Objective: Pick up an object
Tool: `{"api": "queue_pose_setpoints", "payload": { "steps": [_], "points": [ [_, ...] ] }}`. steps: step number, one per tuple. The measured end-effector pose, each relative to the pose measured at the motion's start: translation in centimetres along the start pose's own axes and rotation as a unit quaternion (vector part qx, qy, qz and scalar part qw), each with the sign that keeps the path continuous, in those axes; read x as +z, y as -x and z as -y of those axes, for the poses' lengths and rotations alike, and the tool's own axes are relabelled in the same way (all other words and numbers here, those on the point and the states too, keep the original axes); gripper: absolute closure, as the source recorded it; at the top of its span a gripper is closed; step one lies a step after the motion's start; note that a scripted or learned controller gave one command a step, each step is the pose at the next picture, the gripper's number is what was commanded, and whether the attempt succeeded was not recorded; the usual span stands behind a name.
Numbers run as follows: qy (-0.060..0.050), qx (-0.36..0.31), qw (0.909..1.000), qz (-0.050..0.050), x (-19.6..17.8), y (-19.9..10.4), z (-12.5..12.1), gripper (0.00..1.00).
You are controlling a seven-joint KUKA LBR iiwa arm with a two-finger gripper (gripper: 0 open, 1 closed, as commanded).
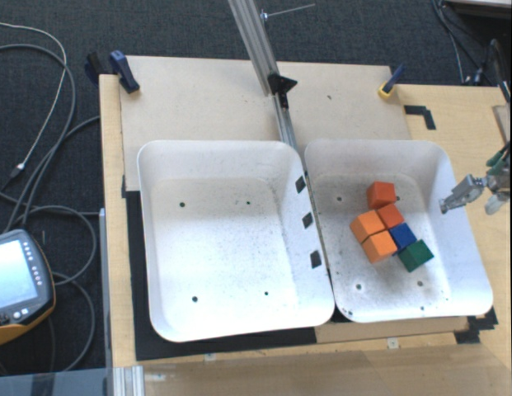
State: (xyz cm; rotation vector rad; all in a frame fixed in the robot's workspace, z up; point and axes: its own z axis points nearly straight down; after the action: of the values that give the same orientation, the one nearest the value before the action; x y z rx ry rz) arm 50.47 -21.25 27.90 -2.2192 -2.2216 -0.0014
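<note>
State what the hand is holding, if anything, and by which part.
Nothing. The hand sits at the right bin's edge, apart from the blocks.

Right bin: blocks bunched mid-floor

Blocks (391, 226) touch each other; bare floor all round them inside the bin rim (478, 258).

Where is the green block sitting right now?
The green block lies in the right bin, at the lower right end of the block cluster, touching the blue block. The gripper is above the bin's right rim.
</note>
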Motion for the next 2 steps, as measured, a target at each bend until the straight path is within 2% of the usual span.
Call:
{"api": "queue_pose_setpoints", "payload": {
  "steps": [1, 2],
  "points": [
    [-0.004, 0.000, 1.0000, -0.001, 12.9, -1.6, -2.6, 0.00],
    [0.006, 0.001, 1.0000, 0.003, 16.5, -4.5, -2.9, 0.00]
  ]
}}
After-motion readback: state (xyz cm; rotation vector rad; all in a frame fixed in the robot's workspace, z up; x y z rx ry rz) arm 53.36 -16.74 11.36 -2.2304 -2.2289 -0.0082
